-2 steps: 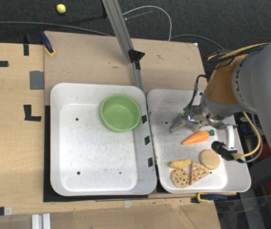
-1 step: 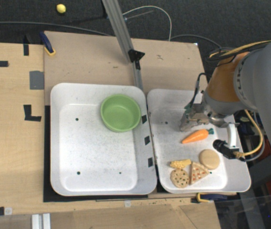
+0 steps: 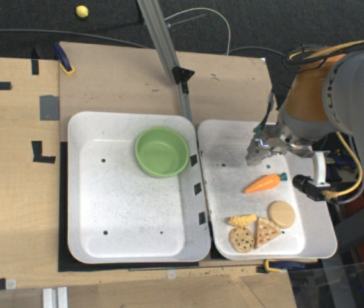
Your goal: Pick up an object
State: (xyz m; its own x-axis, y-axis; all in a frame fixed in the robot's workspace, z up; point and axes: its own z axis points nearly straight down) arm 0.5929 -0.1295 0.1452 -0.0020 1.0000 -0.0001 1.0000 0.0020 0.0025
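At the near edge of the right bin (image 3: pixel 320 246) lies a small cluster of toy food: a round cookie (image 3: pixel 241 239), a pizza slice (image 3: pixel 266 231) touching it on the right, a yellow corn piece (image 3: pixel 241 221) just behind the cookie, and a tan bun (image 3: pixel 281 213) beside the pizza slice, toward the arm. Farther back in the same bin is an orange carrot (image 3: pixel 263 183) with a green tip, lying tilted, apart from the cluster. The claw (image 3: pixel 257 153) hangs just behind the carrot, over the bin's speckled floor, close to the carrot but not touching it; nothing is seen between its fingers, and I cannot tell whether it is spread or closed. Above it rise the orange band and grey body of the arm (image 3: pixel 326 95), entering from the right. In the left bin (image 3: pixel 89 191) a green bowl (image 3: pixel 162 151) sits upright near the far right corner. Beyond the bins a grey pole (image 3: pixel 159 31) slants across the bench, and a yellow ball (image 3: pixel 82 11) lies on the dark floor.
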